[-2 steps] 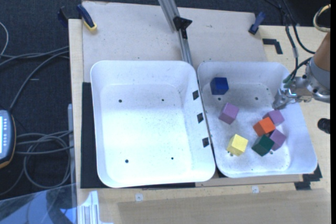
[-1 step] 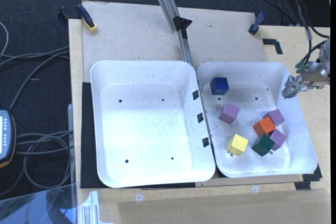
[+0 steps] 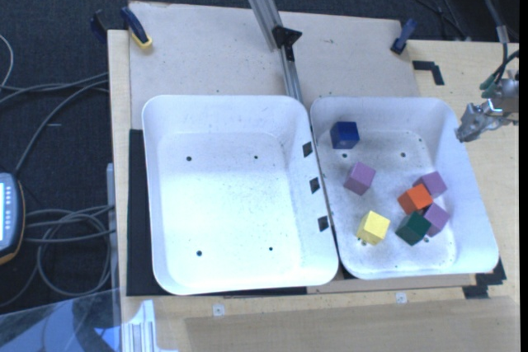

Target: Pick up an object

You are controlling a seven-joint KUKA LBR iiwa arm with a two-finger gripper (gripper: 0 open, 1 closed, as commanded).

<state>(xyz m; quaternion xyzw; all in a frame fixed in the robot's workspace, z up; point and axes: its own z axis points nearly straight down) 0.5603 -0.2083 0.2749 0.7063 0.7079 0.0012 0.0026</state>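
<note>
**Jaws unreadable at the right edge, nothing picked yet**

Jaws first: I cannot tell whether they are parted or closed. What I see of the gripper (image 3: pixel 477 124) is a small grey metal end at the right edge of the frame, just over the upper right rim of the right bin (image 3: pixel 462 260), and no block is visible between its tips.

Every candidate lies on the floor of that bin. A blue cube (image 3: pixel 344 134) sits toward its upper left, a purple cube (image 3: pixel 360 177) near the middle, a yellow cube (image 3: pixel 374 227) lower down. At the right an orange cube (image 3: pixel 415 198), a dark green cube (image 3: pixel 413 228) and two more purple ones crowd together, touching.

I judge this to be the approach stage. Next I would want the tool carried left and down over one isolated block; the blue cube looks easiest, well apart from its neighbours.
</note>
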